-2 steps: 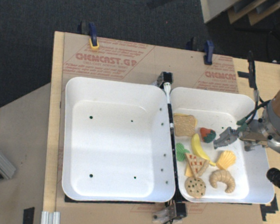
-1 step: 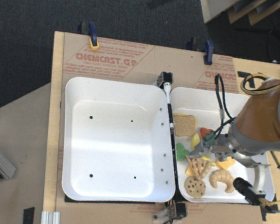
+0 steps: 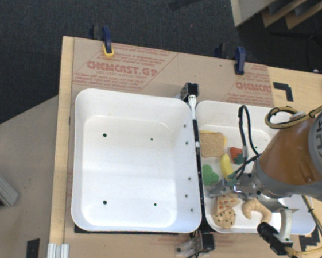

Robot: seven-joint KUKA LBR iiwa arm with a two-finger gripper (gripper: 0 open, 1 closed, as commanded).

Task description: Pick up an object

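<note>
The left bin point(image 3: 128, 162) lies on the brown bench board point(image 3: 67, 144), its white floor marked by four small dark dots. Its right wall touches the right bin point(image 3: 220, 112), and a dark strip runs down the seam between the two. At the far end of that seam a small black-and-white clamp point(image 3: 189, 90) sits on the board, and two blue clamps point(image 3: 106, 37) grip the board's far edge, one beyond the left bin and one beyond the seam.

Just right of the seam, inside the right bin, a tan bread slice point(image 3: 212, 144) lies flat toward the far wall. Nearer than the bread and close to the seam rests a green leafy piece point(image 3: 210, 174). A yellow piece point(image 3: 226, 164) sits just right of the green one, and a small red-and-green item point(image 3: 236, 154) lies beside it, farther from the seam. At the bin's near end, a speckled cracker-like piece point(image 3: 225, 210) rests close to the seam, with a tan curved piece point(image 3: 254, 209) just to its right.

The gripper point(image 3: 228, 187) hangs low over the right bin, between the green piece and the speckled piece. Its metal parts crowd together there, and whether it is open or closed on anything cannot be told. The arm point(image 3: 297, 152), orange-banded, reaches in from the right over that bin's far side.
</note>
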